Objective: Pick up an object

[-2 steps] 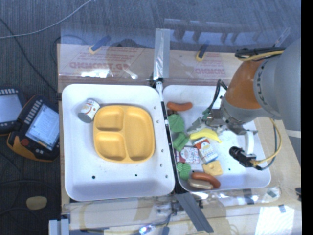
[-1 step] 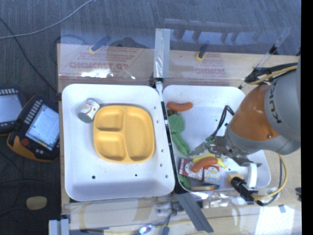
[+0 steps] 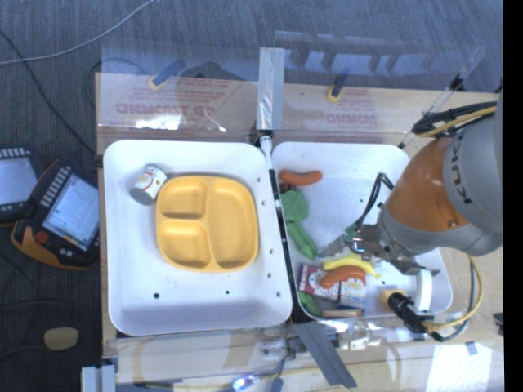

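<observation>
The right bin (image 3: 343,158) holds an orange sausage (image 3: 301,177) near its far edge. A green leafy piece (image 3: 296,216) lies along its left wall. At the front are a yellow banana (image 3: 350,264), an orange-red piece (image 3: 340,278) on a printed packet (image 3: 312,282), and a brown stick (image 3: 340,311). My gripper (image 3: 353,243) is low over the bin, just above the banana's far side, at the end of the grey and orange arm (image 3: 429,198). Nothing is visibly held.
The left bin (image 3: 131,284) carries a yellow divided plate (image 3: 206,223) with a small tin can (image 3: 148,184) lying at its upper left corner. A metal divider (image 3: 270,88) stands behind the bins. A handheld pendant (image 3: 61,215) lies off the bench at left.
</observation>
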Robot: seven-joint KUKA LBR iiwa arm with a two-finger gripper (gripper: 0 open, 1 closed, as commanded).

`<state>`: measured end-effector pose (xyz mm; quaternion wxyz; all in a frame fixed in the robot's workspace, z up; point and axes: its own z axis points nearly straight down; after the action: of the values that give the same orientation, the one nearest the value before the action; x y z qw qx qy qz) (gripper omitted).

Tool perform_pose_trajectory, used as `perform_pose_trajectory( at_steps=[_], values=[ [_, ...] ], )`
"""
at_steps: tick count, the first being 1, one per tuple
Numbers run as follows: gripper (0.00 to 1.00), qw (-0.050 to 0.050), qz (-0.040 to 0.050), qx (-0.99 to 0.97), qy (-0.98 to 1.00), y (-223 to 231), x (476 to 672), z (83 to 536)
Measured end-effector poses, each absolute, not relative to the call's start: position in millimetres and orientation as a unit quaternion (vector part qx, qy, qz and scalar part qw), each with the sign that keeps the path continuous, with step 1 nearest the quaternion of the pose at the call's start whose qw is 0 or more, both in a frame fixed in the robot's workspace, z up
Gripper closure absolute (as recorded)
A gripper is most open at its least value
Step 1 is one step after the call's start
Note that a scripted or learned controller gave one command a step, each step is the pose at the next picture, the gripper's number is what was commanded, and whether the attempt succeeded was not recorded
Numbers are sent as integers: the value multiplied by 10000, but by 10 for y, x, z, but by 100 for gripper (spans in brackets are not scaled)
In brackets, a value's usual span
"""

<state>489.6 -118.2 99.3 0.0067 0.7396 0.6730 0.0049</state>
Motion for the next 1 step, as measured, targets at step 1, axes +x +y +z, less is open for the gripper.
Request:
perform_pose_trajectory(
  at_steps=[1],
  values=[
    [100, 37, 13, 6743, 7385, -1023, 5252, 900]
  ],
)
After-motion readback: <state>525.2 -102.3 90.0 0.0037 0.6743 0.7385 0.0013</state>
